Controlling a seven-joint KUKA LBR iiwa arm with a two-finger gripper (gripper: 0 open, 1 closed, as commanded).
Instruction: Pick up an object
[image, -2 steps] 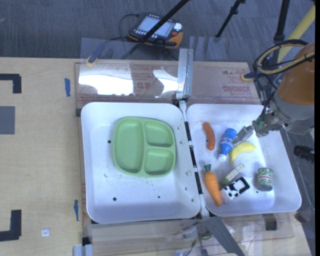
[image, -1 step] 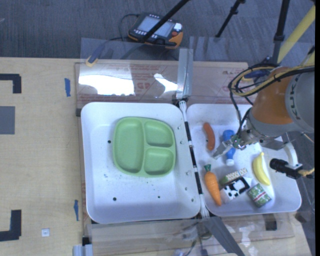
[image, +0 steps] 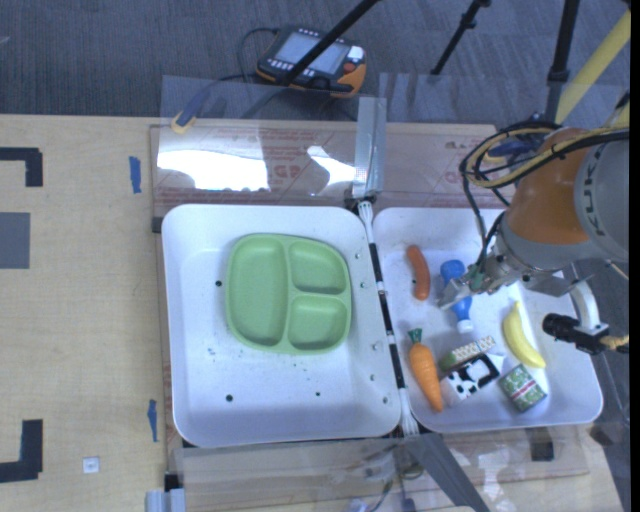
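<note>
Right bin (image: 590, 400) crowded with toys. Arm (image: 560, 200) leaning in from the right, gripper (image: 478, 280) low over a small blue-capped bottle (image: 457, 290); bottle just left of and beneath it, long axis running near-to-far. Grip state: cannot tell.

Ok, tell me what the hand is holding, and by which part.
Cannot be told: the hand sits low by the blue-capped bottle, its grip hidden.

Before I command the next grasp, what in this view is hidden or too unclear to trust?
- End effector: blurred, small and partly masked by the arm; its grip state is unreadable.
- Blue-capped bottle: partly hidden by the end effector; contact unclear.
- Green can: label too small to read.
- Right bin: far side covered by the arm.
</note>
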